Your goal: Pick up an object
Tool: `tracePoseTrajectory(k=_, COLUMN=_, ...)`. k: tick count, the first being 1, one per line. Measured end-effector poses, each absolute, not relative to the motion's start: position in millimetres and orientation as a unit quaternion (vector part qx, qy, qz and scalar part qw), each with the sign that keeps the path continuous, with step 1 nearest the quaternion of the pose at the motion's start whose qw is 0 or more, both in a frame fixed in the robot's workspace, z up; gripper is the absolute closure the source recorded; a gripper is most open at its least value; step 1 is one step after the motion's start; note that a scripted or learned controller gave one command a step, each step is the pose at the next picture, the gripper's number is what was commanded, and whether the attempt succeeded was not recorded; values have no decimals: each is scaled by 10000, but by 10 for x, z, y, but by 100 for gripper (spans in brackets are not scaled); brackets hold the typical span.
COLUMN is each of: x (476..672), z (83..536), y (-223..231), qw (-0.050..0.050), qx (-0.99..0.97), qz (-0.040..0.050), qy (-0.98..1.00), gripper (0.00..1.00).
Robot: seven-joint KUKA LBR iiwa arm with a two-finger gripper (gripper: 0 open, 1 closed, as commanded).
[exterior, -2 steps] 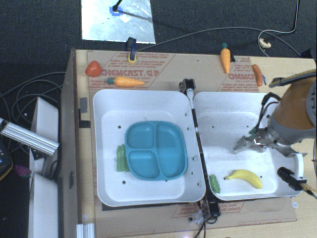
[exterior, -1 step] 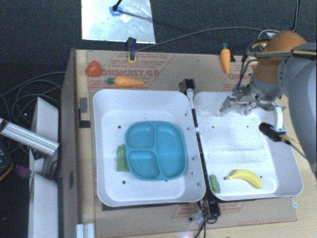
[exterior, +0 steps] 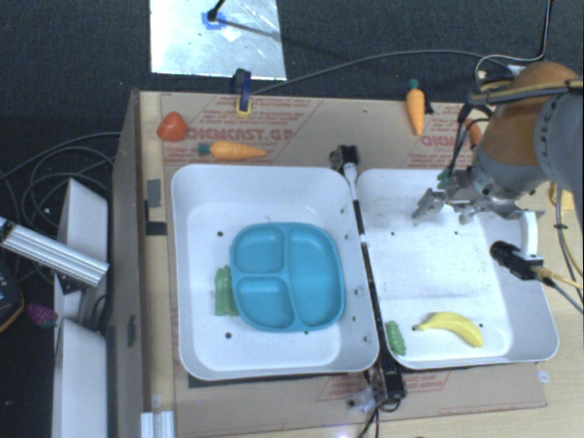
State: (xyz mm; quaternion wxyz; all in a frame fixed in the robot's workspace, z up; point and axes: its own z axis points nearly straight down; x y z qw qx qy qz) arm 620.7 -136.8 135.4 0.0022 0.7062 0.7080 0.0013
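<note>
Right white bin (exterior: 525, 340) with curved yellow banana (exterior: 449, 327) near front, claw (exterior: 436, 203) seemingly spread open above

A cardboard-covered bench top (exterior: 274, 135) is set on a dark carpeted floor (exterior: 73, 26). Beyond the bench's far edge, a shiny metal sheet (exterior: 182, 35) is laid flat on the carpet, with blue tape (exterior: 213, 21) stuck on it. Left of the bench, black cables (exterior: 46, 176) are coiled and a ridged metal bar (exterior: 55, 252) is seen across white panels (exterior: 78, 336).
</note>
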Motion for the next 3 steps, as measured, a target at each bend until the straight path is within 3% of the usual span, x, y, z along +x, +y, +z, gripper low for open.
tracePoseTrajectory(k=1, x=5653, z=1504, y=-1663, qw=13, qx=7071, qz=0, qy=7071, gripper=0)
tracePoseTrajectory(k=2, x=6684, z=834, y=-1532, qw=-4, qx=7057, qz=2, qy=7086, gripper=0)
tracePoseTrajectory(k=3, x=5567, z=842, y=-1807, qw=3, qx=7072, qz=-7, qy=7070, gripper=0)
